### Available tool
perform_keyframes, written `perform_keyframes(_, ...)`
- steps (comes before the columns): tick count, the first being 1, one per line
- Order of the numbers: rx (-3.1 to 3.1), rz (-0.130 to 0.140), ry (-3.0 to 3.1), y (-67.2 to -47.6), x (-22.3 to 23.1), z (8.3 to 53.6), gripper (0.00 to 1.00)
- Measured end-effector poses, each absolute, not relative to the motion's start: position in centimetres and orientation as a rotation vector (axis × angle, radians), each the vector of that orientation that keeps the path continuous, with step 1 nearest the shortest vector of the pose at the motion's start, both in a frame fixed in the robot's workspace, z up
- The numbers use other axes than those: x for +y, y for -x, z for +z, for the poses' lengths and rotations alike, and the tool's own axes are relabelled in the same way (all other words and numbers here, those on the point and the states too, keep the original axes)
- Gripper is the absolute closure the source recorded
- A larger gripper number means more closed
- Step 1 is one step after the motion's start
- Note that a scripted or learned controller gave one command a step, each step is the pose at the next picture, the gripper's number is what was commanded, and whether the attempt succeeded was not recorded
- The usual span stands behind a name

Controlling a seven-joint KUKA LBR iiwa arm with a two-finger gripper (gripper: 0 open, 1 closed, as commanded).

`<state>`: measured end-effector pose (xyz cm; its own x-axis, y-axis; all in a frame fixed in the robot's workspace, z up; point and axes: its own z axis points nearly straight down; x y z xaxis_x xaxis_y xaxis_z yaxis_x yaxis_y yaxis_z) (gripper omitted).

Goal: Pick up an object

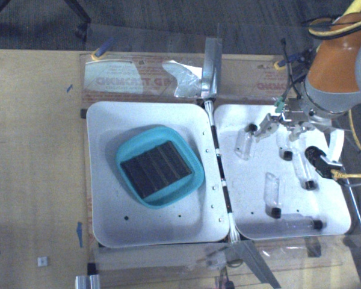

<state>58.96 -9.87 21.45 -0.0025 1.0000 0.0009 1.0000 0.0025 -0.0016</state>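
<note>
Two shallow white bins sat side by side on the bench. Nearest in the right bin [253, 218], a clear tube [271, 194] lay with its long axis running near to far, below and left of the gripper [287, 127], which hovered above the far end, its state impossible to tell.

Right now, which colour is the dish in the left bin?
Teal dish, with a dark ribbed inset; camera view.

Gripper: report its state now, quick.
Gripper: above the right bin, among clear tubes; nothing visibly held.
</note>
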Motion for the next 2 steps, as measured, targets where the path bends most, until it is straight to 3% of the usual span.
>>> perform_keyframes(1, -2.231, -0.004, 2.215, -60.4, -12.0, 11.3, 0.0)
perform_keyframes(2, -2.223, -0.006, 2.227, -62.3, -11.0, 8.8, 0.0)
